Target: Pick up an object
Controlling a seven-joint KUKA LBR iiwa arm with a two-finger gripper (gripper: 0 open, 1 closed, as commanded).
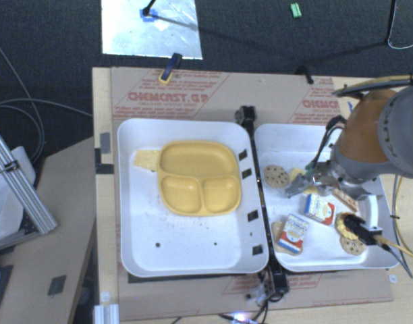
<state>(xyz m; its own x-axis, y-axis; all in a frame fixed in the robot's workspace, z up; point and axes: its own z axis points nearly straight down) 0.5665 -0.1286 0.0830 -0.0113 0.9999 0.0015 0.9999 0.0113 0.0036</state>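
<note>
Your jaws (302,181) sit low in the right bin (281,135), and you cannot tell whether they are apart or together. The nearest thing is the small white carton (319,208), just beside them toward the near right, its long axis slanting from upper left to lower right; the round cookie (276,176) lies just left

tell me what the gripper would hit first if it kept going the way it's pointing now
The gripper points toward the view's left, low over the right bin. Going straight on, it would probably meet the round cookie first, or pass just below it and reach the bin's left wall. Depth is hard to judge from above.
</note>
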